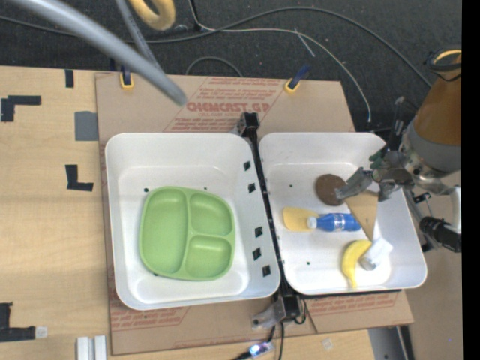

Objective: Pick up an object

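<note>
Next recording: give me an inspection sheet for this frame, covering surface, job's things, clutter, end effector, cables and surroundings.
Surface: two shallow white bins side by side, left bin and right bin, on a cardboard sheet over a wooden bench.
Job's things: in the right bin, a brown round object, a yellow-and-blue bottle lying flat, a banana with a white piece against it. In the left bin, a green divided plate.
Clutter: nothing seen loose on the bench.
End effector: end effector over the right bin, beside the brown object; finger state unclear, nothing seen held.
Cables: thin cables across the dark floor behind the bench.
Surroundings: grey pole at upper left.
</note>
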Controlling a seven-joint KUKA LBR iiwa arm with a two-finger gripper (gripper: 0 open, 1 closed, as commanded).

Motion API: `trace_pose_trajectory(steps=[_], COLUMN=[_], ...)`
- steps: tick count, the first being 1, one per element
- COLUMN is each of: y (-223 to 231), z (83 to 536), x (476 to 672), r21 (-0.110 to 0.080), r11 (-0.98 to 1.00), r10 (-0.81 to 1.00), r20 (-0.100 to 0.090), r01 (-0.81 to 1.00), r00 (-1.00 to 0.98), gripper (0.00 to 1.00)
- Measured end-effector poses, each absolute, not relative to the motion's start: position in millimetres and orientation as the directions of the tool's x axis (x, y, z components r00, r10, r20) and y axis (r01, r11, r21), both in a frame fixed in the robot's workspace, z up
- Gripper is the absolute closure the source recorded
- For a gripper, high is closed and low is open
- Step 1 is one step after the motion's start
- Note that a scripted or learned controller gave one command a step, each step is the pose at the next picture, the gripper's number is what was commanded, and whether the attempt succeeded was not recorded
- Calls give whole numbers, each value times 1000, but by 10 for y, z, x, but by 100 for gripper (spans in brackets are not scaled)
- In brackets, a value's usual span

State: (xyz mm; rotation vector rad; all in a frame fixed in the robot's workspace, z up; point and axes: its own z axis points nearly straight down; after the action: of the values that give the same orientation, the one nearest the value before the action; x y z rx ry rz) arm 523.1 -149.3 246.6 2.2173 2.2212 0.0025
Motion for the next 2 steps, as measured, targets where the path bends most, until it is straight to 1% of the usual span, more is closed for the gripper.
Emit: trace_pose_trajectory(steps=[1, 2], y=[-1041, -514], z=[2499, 2347], x=[5507, 5675], r21=[0, -3], r11=[7, 6], r10=[1000, 1000], r20=[2, 1], r01=[1000, 1000], r00=[-7, -6], gripper=[100, 100])
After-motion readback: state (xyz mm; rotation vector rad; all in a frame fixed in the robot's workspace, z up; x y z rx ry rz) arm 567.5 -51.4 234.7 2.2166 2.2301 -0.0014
